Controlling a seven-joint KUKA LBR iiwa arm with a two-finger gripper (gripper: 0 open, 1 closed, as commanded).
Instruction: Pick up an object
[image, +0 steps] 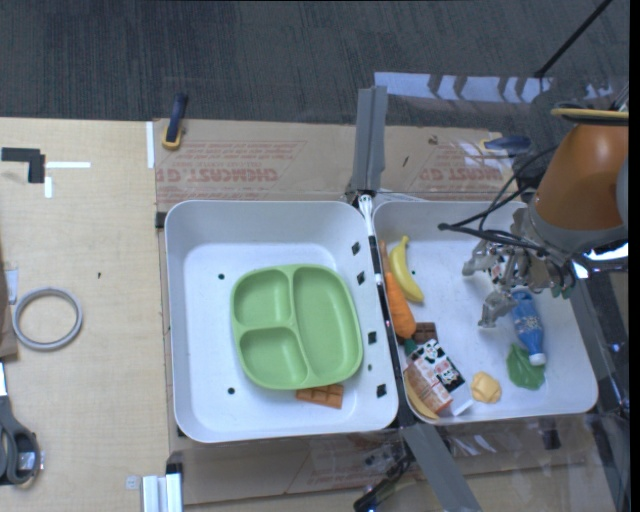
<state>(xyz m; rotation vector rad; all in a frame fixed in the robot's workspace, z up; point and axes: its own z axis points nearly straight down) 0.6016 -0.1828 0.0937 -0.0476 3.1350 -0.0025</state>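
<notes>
My hand (505, 285) over the right bin (570, 405), fingers spread, nothing held.

Nearest me lie a milk carton (437, 375), a yellow lump (485, 387) and a green piece (525, 367); the blue bottle (527, 326) sits just beside my fingertips, with carrot (400, 307) and banana (403, 270) farther left.

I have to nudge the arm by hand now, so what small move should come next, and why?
Probably a short straight descent. The claw hangs over the right bin, with the blue bottle lying just beside and below it, nothing visibly between its fingers. Shift slightly toward the bottle first, since the green item sits close.
</notes>
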